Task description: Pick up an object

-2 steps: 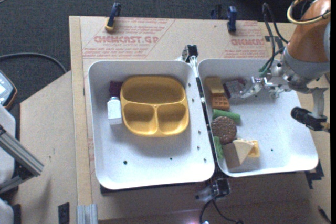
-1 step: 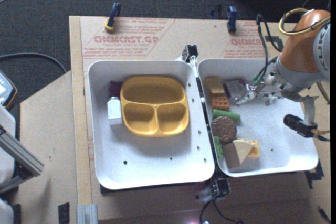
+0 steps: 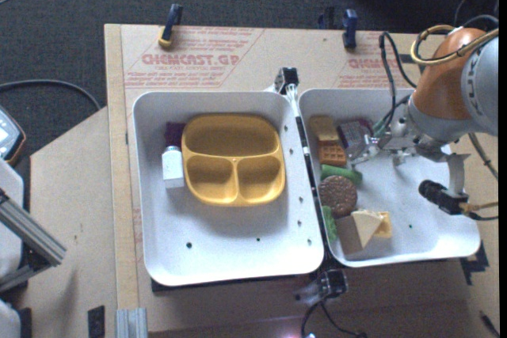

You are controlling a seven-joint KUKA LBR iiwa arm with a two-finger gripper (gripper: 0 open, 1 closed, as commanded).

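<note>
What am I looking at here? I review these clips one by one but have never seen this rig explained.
One camera looks down at a slant on a bench with two shallow white bins. The grey and orange machine at the right is a robot arm; its gripper hangs over the right bin. That bin holds toy food: a waffle, a brown round patty, a cheese wedge and some green pieces. The left bin holds a yellow divided plate and a small white bottle beside it. I cannot tell whether anything is in the gripper.
</note>
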